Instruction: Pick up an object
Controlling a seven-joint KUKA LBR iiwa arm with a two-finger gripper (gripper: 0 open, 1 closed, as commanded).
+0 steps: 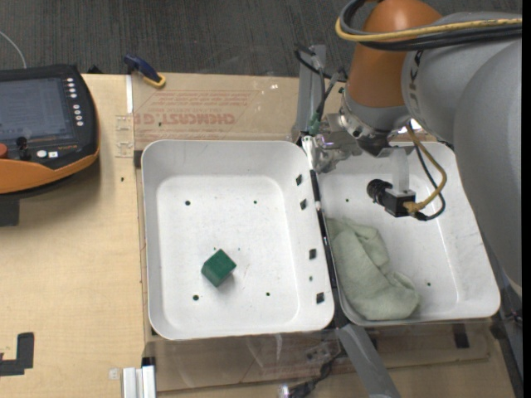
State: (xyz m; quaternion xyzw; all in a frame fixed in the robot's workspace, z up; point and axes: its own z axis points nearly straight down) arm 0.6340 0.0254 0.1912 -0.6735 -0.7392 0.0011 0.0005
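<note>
Camera view: wooden bench (pixel 66 280) bears 2 white bins (pixel 166 222), grey carpet (pixel 166 15) behind.

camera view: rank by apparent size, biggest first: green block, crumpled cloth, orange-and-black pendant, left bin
1. left bin
2. crumpled cloth and orange-and-black pendant: they look alike in size, and the pendant is cut off by the frame edge, so no ranking between them
3. green block, clearly smallest
</note>
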